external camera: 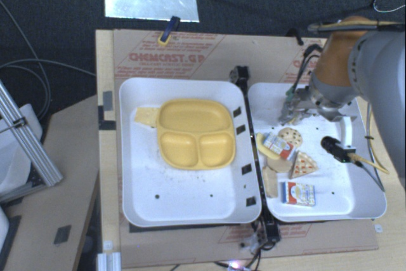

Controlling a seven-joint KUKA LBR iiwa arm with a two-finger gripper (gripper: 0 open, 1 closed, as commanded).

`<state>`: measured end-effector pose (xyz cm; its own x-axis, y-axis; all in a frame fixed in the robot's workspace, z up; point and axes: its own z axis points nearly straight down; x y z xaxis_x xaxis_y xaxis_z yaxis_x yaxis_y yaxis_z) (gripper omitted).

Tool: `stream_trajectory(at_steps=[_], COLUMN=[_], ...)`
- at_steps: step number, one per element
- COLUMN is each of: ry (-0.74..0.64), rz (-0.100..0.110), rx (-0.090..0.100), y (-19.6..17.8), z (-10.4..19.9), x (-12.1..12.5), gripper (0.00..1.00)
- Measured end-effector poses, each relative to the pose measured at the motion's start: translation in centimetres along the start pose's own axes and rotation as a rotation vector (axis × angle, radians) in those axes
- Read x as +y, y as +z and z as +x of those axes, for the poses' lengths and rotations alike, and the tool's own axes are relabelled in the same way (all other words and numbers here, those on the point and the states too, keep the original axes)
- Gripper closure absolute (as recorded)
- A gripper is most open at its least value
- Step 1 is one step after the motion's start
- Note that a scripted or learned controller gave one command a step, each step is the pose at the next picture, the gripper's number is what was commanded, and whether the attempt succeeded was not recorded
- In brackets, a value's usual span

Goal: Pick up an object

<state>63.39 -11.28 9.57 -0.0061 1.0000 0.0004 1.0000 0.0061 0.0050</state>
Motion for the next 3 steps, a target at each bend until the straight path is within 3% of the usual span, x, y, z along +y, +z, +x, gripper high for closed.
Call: stream_trajectory(at_steps=[1, 2, 3], ry=[0.007, -0.004, -0.003], rz=[-0.007, 0.001, 0.005], rx=[-0.003, 0.002, 0.001], y=[-13.8, -14.4, -12.3], z=[-1.8, 3.8, 8.1], x=[-4.3, -2.9, -3.2], gripper=[1.00, 1.00, 1.00])
